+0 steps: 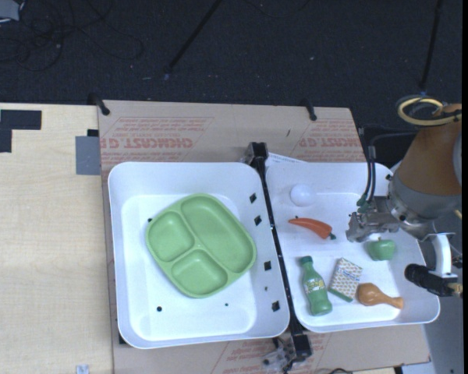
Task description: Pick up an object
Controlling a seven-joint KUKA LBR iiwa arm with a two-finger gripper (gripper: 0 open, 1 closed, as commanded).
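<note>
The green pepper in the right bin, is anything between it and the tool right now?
Nothing visible stands between them. The tool hangs just left of and above the green pepper, close beside it. The red chili lies further left, and the orange gourd nearer the front, both off that path.

This looks like a robotics lab set up for testing, not a home or kitchen. A pale wooden bench [39, 248] in the lower left carries black square markers, and a flattened cardboard sheet [195, 131] with printed lettering lies under two white bins [129, 287] clipped side by side in the middle of the frame. Dark carpet [218, 45] with loose cables [195, 29] runs across the top. The toy food in the right bin and the grey and orange arm [429, 170] at the right edge fit a test rig.
</note>
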